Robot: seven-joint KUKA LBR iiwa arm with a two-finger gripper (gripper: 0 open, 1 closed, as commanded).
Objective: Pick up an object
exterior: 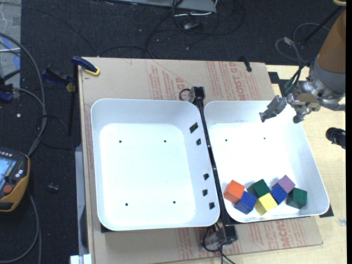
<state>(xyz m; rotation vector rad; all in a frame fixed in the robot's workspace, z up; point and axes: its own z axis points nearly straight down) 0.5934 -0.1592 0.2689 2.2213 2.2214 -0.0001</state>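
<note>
Several small cubes lie bunched at the near edge of the right bin [308, 153]: an orange cube [235, 191], a blue cube [246, 202], a dark green cube [258, 188], a yellow cube [267, 203], a purple cube [285, 183] and another green cube [297, 197]. My gripper [282, 114] hangs over the far right part of that bin, well away from the cubes. It is open, its two fingers spread apart with nothing between them.
The left bin [104, 147] sits beside the right one on a cardboard sheet [165, 76]. A black clamp strip [208, 158] runs between the bins. Cables and a yellow-handled tool [87, 66] lie beyond the far edge.
</note>
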